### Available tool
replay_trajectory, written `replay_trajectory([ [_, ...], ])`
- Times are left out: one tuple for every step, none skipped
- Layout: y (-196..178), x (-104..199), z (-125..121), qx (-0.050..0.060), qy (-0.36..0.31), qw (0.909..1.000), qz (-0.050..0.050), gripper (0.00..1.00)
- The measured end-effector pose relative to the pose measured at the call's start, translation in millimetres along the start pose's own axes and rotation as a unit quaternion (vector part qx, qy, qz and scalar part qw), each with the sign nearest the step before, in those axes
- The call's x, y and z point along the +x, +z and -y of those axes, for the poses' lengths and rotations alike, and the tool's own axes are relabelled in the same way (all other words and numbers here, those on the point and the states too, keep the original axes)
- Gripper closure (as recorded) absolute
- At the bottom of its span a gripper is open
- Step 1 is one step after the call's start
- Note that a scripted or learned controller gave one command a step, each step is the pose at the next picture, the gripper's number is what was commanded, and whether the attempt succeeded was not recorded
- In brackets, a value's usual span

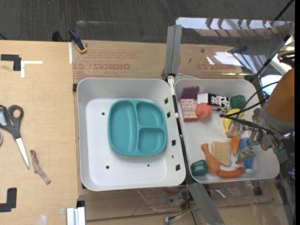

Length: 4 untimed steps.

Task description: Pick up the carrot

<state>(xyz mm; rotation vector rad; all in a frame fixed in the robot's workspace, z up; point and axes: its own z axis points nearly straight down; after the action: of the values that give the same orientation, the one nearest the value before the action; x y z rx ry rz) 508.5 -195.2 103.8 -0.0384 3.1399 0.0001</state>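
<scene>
Two shallow white bins are sitting side by side below me. The left bin is holding a teal divided plate; the right bin is crowded with toy food. The carrot, a small orange piece, is lying near the right bin's right side, just beside a yellow item and a slice of toast, so I am judging that a clean grasp needs care to avoid the neighbours. An orange sausage-like piece and a chicken drumstick are lying nearer the front wall.

My arm is reaching in from the right, its orange band at the frame's edge, and the gripper is hanging low over the bin's right side, just beside the carrot. I cannot tell how wide it is set, and I am seeing nothing clearly held. Scissors are lying on the bench, well apart.
</scene>
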Motion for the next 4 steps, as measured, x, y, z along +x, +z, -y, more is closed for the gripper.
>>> replay_trajectory([
  [-10,-2,-1,0.001,-0.003,1.0000,0.002,1.00],
  [10,-89,-30,0.000,0.122,0.9925,0.002,1.00],
  [-55,-100,-79,0.000,0.075,0.9972,0.002,1.00],
  [-76,-5,16,0.000,0.053,0.9986,0.001,1.00],
])
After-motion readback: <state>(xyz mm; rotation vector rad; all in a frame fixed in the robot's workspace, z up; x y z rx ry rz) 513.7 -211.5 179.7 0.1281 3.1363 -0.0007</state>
